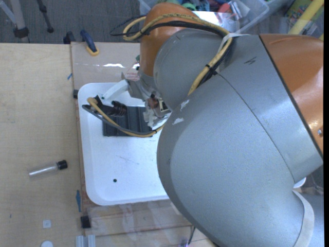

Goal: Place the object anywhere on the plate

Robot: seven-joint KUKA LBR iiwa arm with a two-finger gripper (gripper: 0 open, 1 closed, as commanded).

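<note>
Your tool (150, 111) sits over the white bin's (123, 169) far end; you cannot tell how open it is or what it holds. The arm (231, 138) covers the bin's right side, hiding the object's place

The pale wooden counter (31, 96) carries a shallow white bin (128, 184). Left of the bin, well apart from it, a small clear tube with a black cap (48, 168) lies on its side. A blue clip (90, 43) sits beyond the bin's far left corner, and a small black clip (85, 222) lies by its near left corner.
</note>
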